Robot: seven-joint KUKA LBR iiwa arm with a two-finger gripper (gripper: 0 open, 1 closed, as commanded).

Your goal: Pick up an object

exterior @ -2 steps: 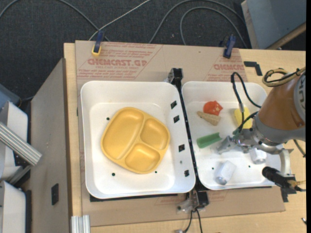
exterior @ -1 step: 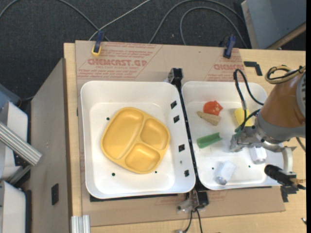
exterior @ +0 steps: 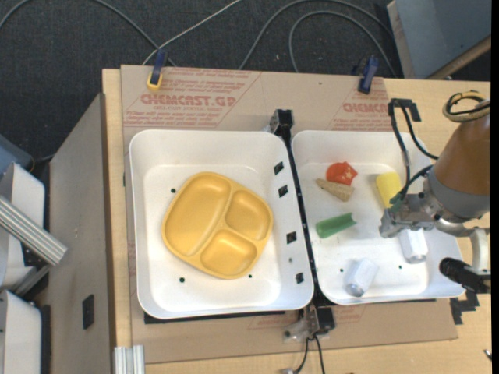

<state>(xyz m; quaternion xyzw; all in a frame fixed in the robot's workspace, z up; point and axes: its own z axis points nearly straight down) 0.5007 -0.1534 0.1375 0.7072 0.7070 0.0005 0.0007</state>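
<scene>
Camera view: tool (exterior: pixel 411 238) over white piece (exterior: pixel 413 245), yellow block (exterior: pixel 387 185) near; grip unclear.

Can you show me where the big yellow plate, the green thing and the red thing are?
yellow plate (exterior: pixel 217 224): camera view, left bin, on the divider ridge near its middle.
green thing (exterior: pixel 335 225): camera view, right bin, middle of its top.
red thing (exterior: pixel 341 172): camera view, right bin, its centre.

Dark carpet floor (exterior: pixel 78 45), loose cables (exterior: pixel 234 6), cardboard-topped bench (exterior: pixel 195 100)

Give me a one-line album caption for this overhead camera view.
Robot arm reaches over the right bin of small objects; a yellow tray fills the left bin.
</scene>
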